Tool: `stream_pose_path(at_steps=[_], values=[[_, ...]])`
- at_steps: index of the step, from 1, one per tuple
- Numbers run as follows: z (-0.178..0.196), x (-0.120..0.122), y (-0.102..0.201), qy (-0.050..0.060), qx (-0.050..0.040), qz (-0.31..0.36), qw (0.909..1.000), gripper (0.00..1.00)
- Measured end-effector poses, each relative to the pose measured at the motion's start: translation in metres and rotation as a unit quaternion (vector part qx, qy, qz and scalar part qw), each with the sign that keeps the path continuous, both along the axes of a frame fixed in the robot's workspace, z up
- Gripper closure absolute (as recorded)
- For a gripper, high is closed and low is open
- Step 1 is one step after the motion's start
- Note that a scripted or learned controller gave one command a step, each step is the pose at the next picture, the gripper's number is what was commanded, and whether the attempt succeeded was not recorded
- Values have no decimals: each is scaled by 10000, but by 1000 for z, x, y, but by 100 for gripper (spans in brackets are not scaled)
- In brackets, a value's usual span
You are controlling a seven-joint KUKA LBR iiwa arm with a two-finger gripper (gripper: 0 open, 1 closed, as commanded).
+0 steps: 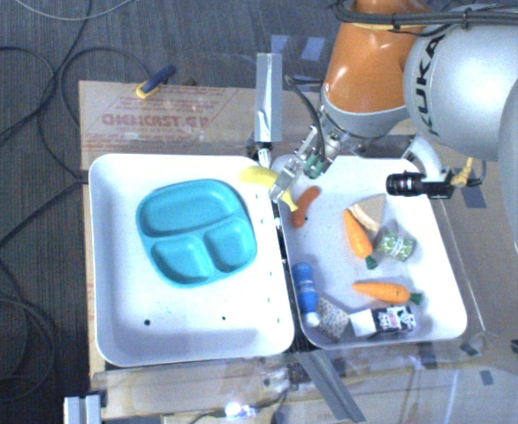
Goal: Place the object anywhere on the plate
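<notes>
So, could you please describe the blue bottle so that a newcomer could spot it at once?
Look in the right-hand white bin, along its left wall. The blue bottle lies there, below the brown sausage. It is the only blue item in that bin; the carrots beside it are orange.

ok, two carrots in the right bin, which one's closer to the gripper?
The upper carrot, angled, beside the green packet. It sits nearer the gripper than the lower carrot, which lies flat above the small carton.

Bulky grey rounded arm [471, 69], black "KU" lettering seen; glossy orange band [369, 56] above wrist; black cables routed over top; small metallic two-finger gripper [287, 186].
</notes>
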State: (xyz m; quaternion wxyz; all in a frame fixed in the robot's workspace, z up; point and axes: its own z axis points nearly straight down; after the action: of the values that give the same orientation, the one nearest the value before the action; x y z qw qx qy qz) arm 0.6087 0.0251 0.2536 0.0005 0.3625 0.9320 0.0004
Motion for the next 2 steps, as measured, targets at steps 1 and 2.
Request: stream_pose_path(at_steps=[1, 2], values=[[0, 0, 0, 0, -3, 2, 10000, 0], [-25, 4, 29, 8, -11, 43, 10000, 0]])
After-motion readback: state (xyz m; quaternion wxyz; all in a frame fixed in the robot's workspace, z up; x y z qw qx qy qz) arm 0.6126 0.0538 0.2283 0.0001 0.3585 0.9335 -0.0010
